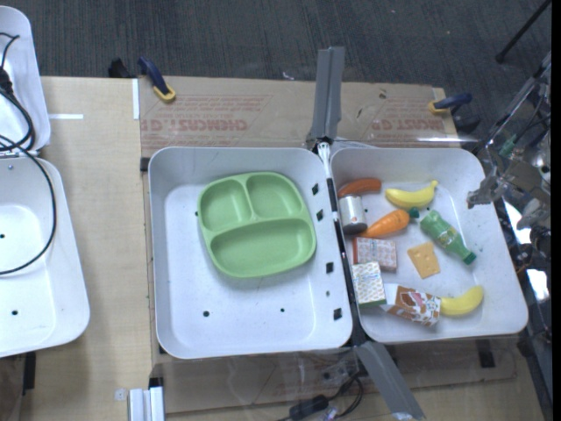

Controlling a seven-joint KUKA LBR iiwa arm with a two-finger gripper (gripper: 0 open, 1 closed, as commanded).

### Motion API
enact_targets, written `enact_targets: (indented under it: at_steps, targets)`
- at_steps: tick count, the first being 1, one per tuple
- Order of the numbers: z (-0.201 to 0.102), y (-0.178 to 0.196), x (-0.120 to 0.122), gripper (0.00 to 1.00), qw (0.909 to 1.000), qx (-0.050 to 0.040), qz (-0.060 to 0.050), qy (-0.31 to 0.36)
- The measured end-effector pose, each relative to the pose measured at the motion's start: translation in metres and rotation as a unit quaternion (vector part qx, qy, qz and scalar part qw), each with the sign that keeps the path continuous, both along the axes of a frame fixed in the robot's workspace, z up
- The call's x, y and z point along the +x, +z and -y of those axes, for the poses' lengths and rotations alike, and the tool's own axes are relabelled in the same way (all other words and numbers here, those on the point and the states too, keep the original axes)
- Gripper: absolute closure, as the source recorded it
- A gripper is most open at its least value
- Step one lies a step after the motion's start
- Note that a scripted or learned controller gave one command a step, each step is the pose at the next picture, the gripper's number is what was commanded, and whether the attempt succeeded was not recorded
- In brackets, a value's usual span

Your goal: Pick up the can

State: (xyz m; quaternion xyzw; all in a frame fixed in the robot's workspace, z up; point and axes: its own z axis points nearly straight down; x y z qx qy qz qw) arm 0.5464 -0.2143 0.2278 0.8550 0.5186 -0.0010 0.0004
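Observation:
The can [351, 210] is small and silver. It lies in the right bin [500, 310] close to the bin's left wall, between a brown sausage [359, 186] and an orange carrot [387, 224]. My gripper [488, 191] hangs at the right bin's far right rim, well to the right of the can and apart from it. A yellow banana [411, 196] and a green bottle [446, 238] lie between the gripper and the can.
The right bin also holds a cheese slice [423, 260], small cartons [374, 254], a juice box [414, 305] and a second banana [462, 302]. In the left bin [175, 305] lies a green divided plate [257, 223]. A grey divider [330, 86] stands behind the bins.

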Motion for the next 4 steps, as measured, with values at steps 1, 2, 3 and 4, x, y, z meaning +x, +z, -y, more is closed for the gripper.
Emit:
enact_targets:
  at_steps: [1,2,3,4]
  targets:
    - [0.0,0.007,0.0,1.0,1.0,0.0001,-0.002,0.001]
    - [0.0,0.007,0.0,0.0,1.0,0.0003,-0.002,0.001]
    - [-0.052,-0.1,-0.07,0.0,0.9994,0.0017,-0.002,-0.035]
    - [-0.023,-0.112,-0.011,0.0,0.997,0.0007,-0.002,-0.077]
